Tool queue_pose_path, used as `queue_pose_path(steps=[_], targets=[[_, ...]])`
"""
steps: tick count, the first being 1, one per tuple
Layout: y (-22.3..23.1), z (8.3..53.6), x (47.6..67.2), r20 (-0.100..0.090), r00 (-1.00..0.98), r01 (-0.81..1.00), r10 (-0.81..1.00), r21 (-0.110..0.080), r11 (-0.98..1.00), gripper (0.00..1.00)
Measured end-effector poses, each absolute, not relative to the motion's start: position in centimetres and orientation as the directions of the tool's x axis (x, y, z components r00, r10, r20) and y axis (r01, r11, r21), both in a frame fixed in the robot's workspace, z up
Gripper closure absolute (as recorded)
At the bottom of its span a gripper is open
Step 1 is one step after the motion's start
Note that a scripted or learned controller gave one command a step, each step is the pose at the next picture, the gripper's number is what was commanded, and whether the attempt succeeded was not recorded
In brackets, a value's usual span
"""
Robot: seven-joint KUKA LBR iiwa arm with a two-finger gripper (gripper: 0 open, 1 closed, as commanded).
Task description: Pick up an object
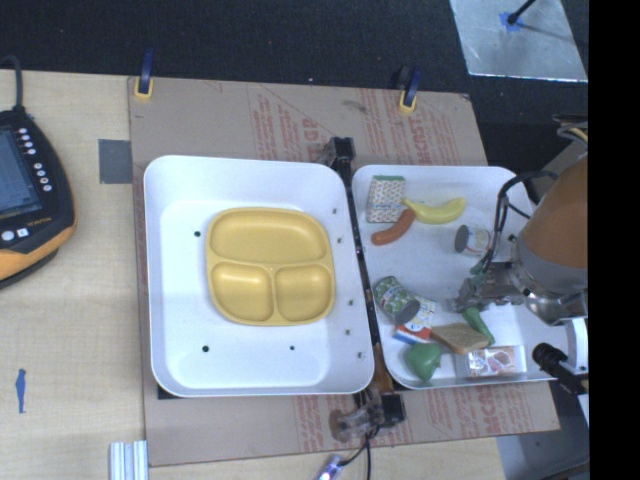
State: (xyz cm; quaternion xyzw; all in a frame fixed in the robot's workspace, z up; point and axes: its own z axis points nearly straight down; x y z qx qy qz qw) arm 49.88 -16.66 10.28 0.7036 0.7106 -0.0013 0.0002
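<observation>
I had the tool [478, 290] low in the right bin [450, 176], just above the bread slice [461, 337] and green pepper [477, 320]; its grip I couldn't make out. Packed that tight, I risked nudging both and lifting neither.

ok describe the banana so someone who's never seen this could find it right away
Look in the right white bin, the one full of small items, toward its far edge. The banana lies there, a curved yellow piece just above the reddish sausage; nothing else in that bin is yellow.
</observation>
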Motion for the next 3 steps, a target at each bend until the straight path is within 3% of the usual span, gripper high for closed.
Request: queue_pose_path(steps=[1,3], targets=[[-17.0,16.0,47.6,0.0,-0.001,1.0,1.0,-0.001,0.001,1.0],[-5.3,19.2,57.6,0.002,-0.004,1.0,1.0,-0.003,0.004,1.0]])
